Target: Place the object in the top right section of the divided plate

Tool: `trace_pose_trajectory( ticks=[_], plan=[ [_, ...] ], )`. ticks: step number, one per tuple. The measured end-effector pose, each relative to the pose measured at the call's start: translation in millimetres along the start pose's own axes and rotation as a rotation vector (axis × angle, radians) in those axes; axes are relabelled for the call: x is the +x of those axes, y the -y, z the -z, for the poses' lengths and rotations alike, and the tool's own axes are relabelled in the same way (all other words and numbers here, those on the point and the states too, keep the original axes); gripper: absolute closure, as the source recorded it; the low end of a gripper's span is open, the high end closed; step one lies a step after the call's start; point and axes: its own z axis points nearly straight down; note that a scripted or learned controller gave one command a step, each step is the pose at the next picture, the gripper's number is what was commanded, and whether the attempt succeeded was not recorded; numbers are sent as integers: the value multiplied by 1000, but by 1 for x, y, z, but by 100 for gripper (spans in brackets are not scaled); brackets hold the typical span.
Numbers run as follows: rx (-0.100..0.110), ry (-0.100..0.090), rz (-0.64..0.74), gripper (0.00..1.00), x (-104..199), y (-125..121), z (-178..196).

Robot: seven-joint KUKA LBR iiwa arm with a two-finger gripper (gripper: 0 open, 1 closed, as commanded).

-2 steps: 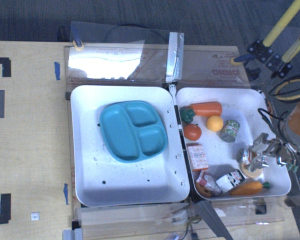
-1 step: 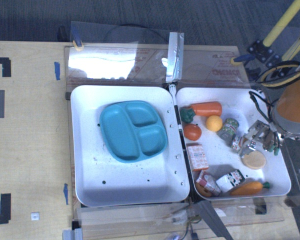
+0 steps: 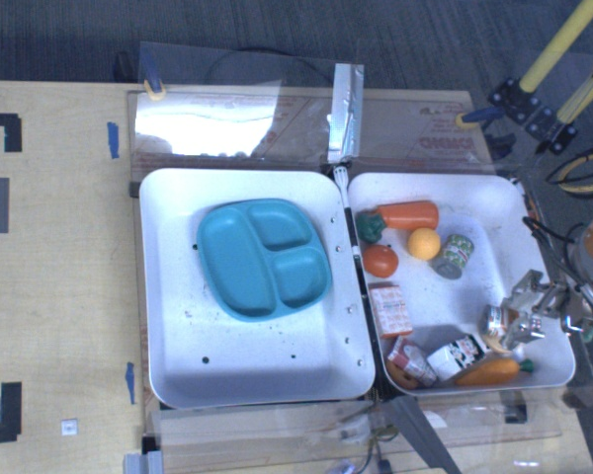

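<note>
A blue divided plate [image 3: 262,258] lies in the left bin [image 3: 168,294], and nothing rests in its top right section [image 3: 282,223]. My gripper [image 3: 512,322] hangs low over the right side of the right bin [image 3: 494,200], just above an orange carrot [image 3: 489,371] and a white bottle [image 3: 455,355]. I see nothing held in it. Elsewhere in that bin lie a second carrot [image 3: 407,214], an orange ball [image 3: 424,244], a red tomato [image 3: 381,261], a small can [image 3: 456,255] and a red-and-white box [image 3: 389,310].
A divider wall [image 3: 354,265] separates the two bins. A green item [image 3: 370,227] sits at the upper carrot's left end. A clear panel [image 3: 227,117] stands behind the bins. Cables and a yellow pole [image 3: 563,38] are at the far right.
</note>
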Motion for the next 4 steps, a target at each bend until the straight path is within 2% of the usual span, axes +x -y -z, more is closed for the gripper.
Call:
trace_pose_trajectory(
  ticks=[1, 2, 3, 4],
  plan=[
    [5, 22, 201, 100, -8, 0, -26],
    [0, 5, -7, 100, -1, -1, -17],
    [-1, 16, -26, 100, -5, 0, -25],
    [1, 29, 12, 100, -27, -5, -26]
  ],
)
